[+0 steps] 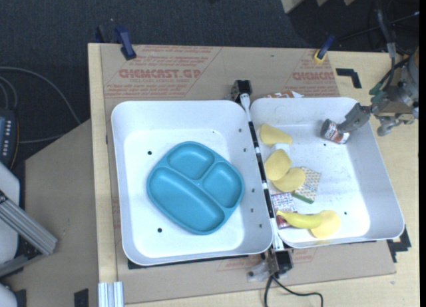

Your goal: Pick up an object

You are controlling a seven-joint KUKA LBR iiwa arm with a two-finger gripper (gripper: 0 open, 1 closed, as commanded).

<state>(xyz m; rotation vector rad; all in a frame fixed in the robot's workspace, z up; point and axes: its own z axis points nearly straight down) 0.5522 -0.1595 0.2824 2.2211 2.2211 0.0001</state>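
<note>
Pincer (341, 130) is sitting over the upper right part of the right bin (379, 186), coming in from the arm at the right edge. It's right on a small silvery can-like thing with a bit of red on it (331, 131), but honestly can't tell if it's clamped on it or just touching, the view is too small and slanted for that.

Using the right bin as the landmark: inside it, along its left wall, there are a few pale yellow chip-shaped pieces (279, 162) stacked down the side. Just below those lies a little patterned packet (307, 180) and another flat wrapper with red print (282, 200). Near the bin's bottom left corner is a banana (307, 220), lying on its side.

Left of the right bin, touching it edge to edge, is the left bin (133, 132), and in the middle of that one is a blue divided plate (194, 187). Both bins rest on the cardboard-covered counter (166, 69).
</note>
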